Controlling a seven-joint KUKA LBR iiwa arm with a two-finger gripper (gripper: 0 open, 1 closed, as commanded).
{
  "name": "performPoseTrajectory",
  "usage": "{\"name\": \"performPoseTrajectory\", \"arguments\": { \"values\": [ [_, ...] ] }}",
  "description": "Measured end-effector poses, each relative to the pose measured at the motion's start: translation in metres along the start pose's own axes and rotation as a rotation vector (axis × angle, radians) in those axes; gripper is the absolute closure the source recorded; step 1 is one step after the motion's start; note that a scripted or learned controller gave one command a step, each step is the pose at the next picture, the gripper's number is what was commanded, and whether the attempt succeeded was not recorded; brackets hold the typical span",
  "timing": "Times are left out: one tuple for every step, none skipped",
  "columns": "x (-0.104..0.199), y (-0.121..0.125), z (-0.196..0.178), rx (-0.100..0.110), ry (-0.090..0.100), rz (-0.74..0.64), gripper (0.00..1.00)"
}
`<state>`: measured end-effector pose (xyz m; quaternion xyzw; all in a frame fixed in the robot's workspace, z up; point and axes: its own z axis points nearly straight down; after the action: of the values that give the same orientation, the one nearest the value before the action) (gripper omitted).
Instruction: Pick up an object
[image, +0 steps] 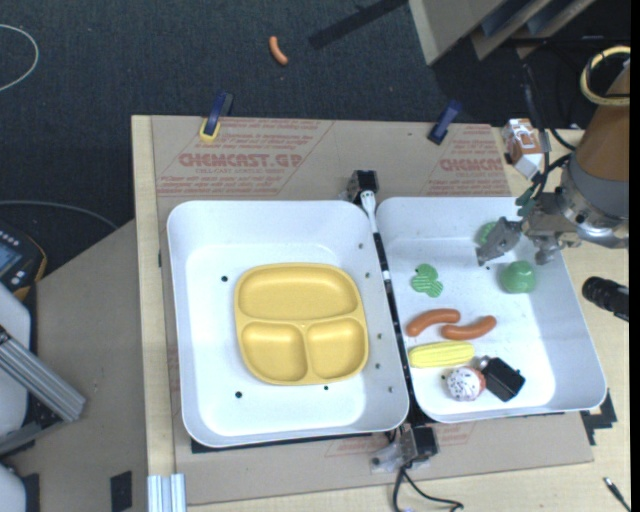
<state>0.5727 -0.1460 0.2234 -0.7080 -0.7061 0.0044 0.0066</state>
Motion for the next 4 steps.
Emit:
{"name": "performPoseTrajectory", "arguments": {
  "values": [
    [0.0,0.003,-0.008,-0.014,-0.002,-0.003,0.0],
    [0.003,0.003,0.056,-0.008,-0.001,-0.003,0.0],
    [0.011,0.004,0.117,-0.009,-0.001,-0.003,0.0],
    [0.012,0.004,0.14,-0.011,-0.001,-0.003,0.0]
  ]
}}
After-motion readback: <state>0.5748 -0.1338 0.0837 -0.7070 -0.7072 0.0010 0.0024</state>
